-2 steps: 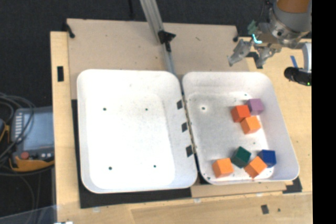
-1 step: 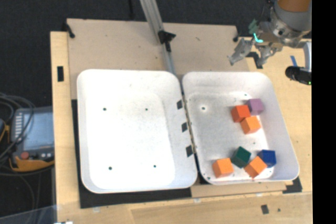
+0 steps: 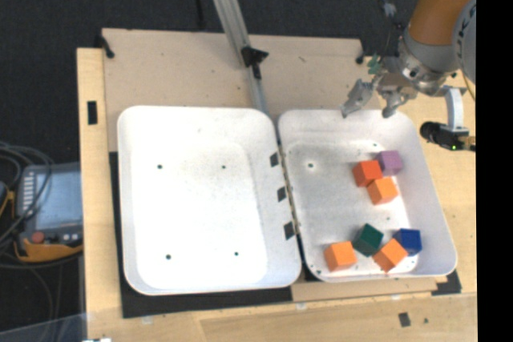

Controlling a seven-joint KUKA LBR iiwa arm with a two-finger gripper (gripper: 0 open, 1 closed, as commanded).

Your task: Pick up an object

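My gripper (image 3: 370, 108) hangs over the far edge of the right bin (image 3: 321, 204), fingers spread open with nothing between them. Below it, in the right bin, a purple block (image 3: 391, 162) lies next to an orange-red block (image 3: 368, 171) and an orange block (image 3: 383, 190). Near the bin's front edge sit an orange block (image 3: 340, 255), a dark green block (image 3: 369, 239), another orange block (image 3: 391, 254) and a blue block (image 3: 409, 240). The gripper is well above and behind all of them.
The left bin (image 3: 196, 200) lies beside the right one. A slanted metal rail (image 3: 228, 12) runs down to the gap between the bins. A handheld controller (image 3: 44, 208) sits off the bench at the left.
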